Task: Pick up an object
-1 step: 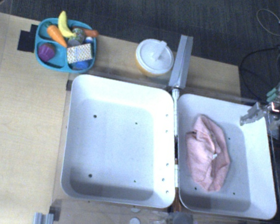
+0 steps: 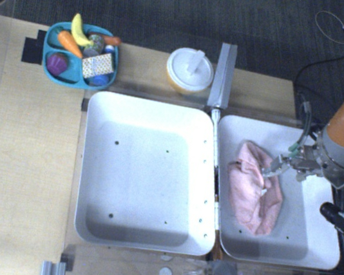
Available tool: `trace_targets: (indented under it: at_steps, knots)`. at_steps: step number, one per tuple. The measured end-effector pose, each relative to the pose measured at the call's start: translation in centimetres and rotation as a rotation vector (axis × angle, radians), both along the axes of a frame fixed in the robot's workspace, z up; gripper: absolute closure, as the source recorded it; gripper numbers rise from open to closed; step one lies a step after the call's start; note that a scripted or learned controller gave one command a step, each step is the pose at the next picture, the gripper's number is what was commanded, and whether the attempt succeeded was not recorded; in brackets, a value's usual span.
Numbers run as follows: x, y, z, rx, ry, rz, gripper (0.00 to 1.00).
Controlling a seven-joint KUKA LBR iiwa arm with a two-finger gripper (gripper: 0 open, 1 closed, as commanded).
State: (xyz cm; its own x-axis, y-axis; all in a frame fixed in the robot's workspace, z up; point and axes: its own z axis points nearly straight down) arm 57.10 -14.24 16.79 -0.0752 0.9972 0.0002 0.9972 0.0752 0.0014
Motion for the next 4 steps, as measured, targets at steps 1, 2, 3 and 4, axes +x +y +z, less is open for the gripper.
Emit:
trace_targets:
  at_steps: [1, 2, 3, 4]
  knots:
    - [0.3, 0.1, 1.1, -0.001, -0.006, 0.002, 1.0]
    - [0.3, 0.1, 1.1, -0.001, -0.005, 0.002, 0.0]
    - [-2.5, 1.8, -6.2, 0.0, -0.001, 0.093, 0.0]
    - [1.0, 4.8, -7.7, -0.002, -0.016, 0.124, 0.0]
